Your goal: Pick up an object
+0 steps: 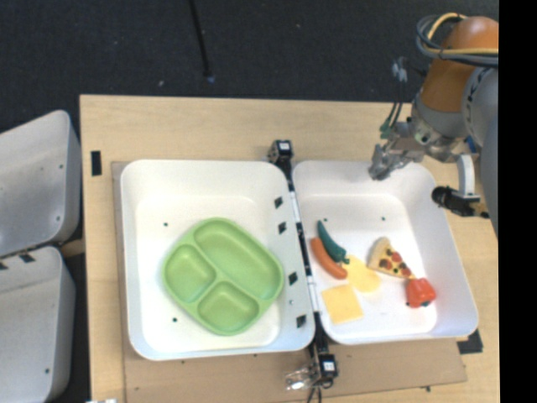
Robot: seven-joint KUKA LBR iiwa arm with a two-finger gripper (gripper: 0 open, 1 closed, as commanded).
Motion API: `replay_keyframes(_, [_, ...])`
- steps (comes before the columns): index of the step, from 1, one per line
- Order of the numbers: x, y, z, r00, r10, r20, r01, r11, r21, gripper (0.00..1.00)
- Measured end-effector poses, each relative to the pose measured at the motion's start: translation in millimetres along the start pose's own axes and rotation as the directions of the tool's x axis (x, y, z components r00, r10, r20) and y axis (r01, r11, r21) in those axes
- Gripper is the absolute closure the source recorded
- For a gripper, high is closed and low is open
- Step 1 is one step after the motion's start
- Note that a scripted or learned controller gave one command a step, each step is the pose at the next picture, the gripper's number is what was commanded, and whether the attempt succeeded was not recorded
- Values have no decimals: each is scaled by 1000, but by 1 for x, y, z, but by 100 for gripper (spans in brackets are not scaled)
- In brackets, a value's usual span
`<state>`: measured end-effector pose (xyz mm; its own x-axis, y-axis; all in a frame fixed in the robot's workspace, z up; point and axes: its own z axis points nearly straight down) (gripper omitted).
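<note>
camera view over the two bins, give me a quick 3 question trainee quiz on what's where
1. True or false: the green divided plate lies in the left bin.
2. Multiple choice: the pizza slice lies in the right bin
A) between the yellow pieces and the red piece
B) on the green plate
C) under the hand
3. Fill in: the hand is over the right bin's ____ corner, as the camera sees it.

Key
1. True.
2. A.
3. Upper right, apart from the orange and green pieces by the divider.
</note>
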<state>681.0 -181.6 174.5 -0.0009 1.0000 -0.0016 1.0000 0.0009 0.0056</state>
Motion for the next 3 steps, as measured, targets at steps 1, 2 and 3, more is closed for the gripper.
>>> replay_keyframes(1, [-1,7,-63,1000,-2,0,2,1000,-1,100])
replay_keyframes(2, [-3,8,-55,1000,-3,2,3,1000,5,100])
replay_keyframes(3, [48,-14,-64,1000,-4,-1,4,1000,6,100])
